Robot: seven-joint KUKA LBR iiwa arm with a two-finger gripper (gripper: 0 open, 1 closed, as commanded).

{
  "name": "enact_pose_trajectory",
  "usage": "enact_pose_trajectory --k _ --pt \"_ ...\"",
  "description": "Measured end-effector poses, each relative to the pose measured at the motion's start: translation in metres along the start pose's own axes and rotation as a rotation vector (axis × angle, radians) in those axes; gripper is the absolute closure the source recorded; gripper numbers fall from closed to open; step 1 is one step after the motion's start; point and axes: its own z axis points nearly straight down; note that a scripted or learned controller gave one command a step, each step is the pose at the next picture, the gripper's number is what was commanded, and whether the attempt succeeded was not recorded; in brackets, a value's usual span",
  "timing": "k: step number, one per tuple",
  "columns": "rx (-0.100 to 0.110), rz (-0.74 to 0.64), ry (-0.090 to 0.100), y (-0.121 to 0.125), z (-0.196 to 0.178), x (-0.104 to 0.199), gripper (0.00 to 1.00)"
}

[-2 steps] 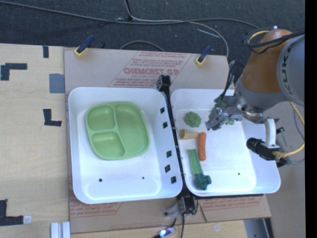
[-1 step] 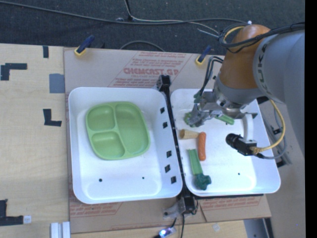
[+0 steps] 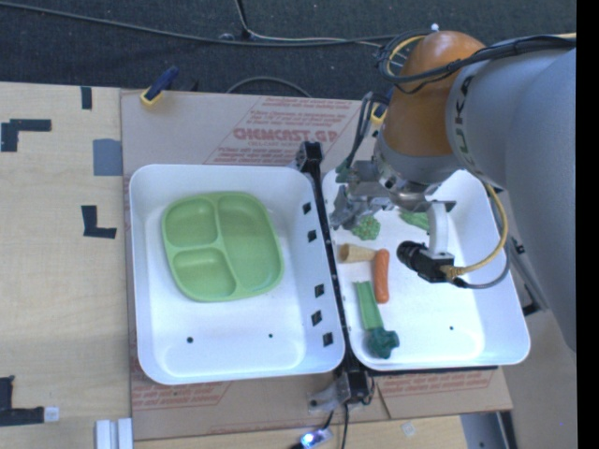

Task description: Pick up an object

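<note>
Camera view: the two-finger gripper is seen low over the right white bin, above a small green leafy piece; finger spread cannot be told. An orange carrot-shaped toy lies lengthwise, near-vertical in frame. Beside it: a tan cone, a green stalk-shaped toy. A green divided plate is held in the left white bin.
</note>
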Motion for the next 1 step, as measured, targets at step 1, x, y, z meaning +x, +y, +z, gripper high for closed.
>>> enact_pose_trajectory --k 1 --pt "0.000 -0.002 0.001 0.0173 -0.0028 0.0604 1.00"
